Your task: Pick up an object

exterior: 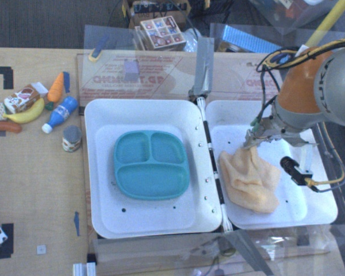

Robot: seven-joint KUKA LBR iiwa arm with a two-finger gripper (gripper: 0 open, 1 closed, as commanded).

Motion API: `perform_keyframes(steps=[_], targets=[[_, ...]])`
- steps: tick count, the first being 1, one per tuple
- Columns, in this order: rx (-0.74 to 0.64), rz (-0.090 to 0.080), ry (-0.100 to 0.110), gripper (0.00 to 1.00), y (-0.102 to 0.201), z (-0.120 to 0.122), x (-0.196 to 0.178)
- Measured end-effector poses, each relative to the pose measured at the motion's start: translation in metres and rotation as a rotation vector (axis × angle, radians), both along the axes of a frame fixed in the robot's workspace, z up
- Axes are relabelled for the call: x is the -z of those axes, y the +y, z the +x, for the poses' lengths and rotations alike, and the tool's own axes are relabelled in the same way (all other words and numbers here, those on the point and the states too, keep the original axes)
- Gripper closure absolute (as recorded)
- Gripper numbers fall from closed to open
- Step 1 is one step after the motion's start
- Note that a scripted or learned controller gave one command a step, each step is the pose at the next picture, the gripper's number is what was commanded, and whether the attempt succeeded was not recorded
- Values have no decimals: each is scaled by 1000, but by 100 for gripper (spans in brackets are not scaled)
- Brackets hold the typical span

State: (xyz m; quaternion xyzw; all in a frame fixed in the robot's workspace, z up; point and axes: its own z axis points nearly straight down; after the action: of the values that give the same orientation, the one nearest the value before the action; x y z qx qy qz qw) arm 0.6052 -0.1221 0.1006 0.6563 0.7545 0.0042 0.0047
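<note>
Camera view: gripper (252, 142) down at top edge of yellow cloth (248, 179) in right bin (325, 214). Jaw state impossible to tell. Cloth seemingly flat on bin floor, not lifted. Pick judged not done; grasp and lift left.

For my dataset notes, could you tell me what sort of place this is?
Probably a robotics lab bench: two white bins under a grey-and-orange arm, a teal divided tray, and toy food like a banana alongside.

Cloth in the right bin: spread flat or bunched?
Bunched: the cloth lies as a rumpled heap with visible folds in the right bin.
</note>
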Motion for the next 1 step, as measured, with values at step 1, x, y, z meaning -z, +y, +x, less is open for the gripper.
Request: perform_keyframes(steps=[1], targets=[[0,0,0,0,0,0,0]])
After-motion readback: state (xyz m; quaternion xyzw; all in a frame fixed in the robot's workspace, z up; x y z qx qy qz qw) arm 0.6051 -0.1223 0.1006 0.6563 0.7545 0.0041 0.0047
